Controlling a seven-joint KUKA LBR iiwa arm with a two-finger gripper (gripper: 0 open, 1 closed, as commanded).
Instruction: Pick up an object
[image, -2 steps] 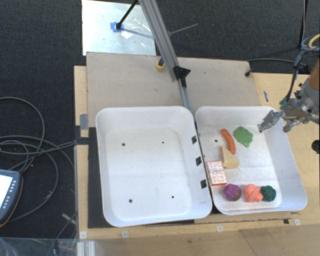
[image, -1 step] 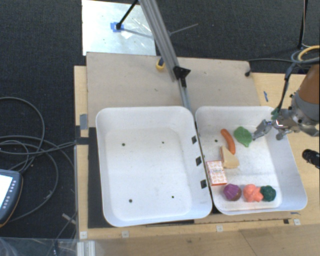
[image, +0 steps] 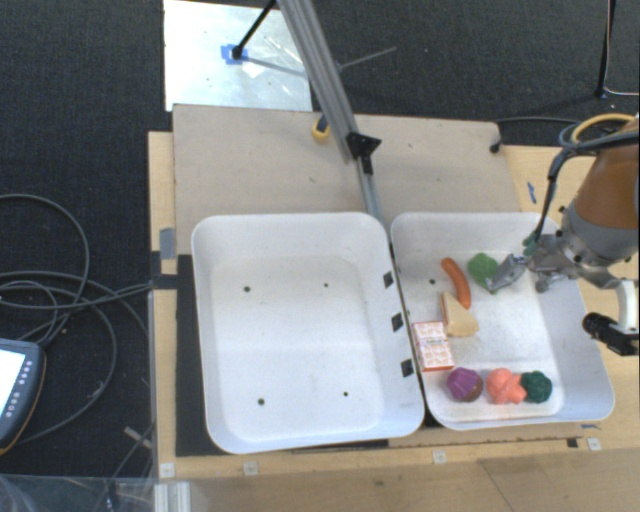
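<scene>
The right bin (image: 575, 345) holds several small toys. An orange sausage (image: 456, 282) lies beside a green piece (image: 483, 266) near the bin's middle. Below them are a tan cheese wedge (image: 460, 318) and a pink-and-white box (image: 432, 346). Along the front wall sit a purple piece (image: 463, 384), an orange piece (image: 505, 387) and a dark green piece (image: 537, 386). My gripper (image: 527, 277) hangs over the right bin, just right of the green piece. It is open, with nothing between its fingers; the left finger (image: 505, 274) is close to the green piece.
The left bin (image: 215, 300) stands beside the right one, their walls meeting at the black clips (image: 396, 322). A grey pole (image: 330, 80) slants across the back of the bench. Cables (image: 50, 300) and a pendant lie on the floor at left.
</scene>
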